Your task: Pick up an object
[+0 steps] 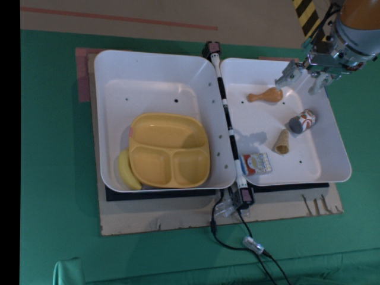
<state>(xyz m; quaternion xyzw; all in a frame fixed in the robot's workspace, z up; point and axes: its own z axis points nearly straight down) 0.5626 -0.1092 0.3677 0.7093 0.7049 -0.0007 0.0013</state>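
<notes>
Right now a banana (124, 170) and a yellow tray (169, 150) are sitting in the left bin (113, 70). In the right bin (329, 159), a toy drumstick (265, 95) is lying at twelve o'clock. The gripper (304, 78) is hovering just past it, fingers apart, holding nothing. I think it needs to be dropping down next.

The arm (356, 22) has an orange band above a grey wrist; its gripper (304, 79) is pale grey metal with two fingers.

A green cloth (53, 159) is spread over the bench, a cardboard sheet (178, 218) is laid beneath the bins, and beyond the cloth's far edge a tan floor (148, 5) is crossed by a red line (119, 19) and yellow-black hazard stripes (303, 5).
</notes>
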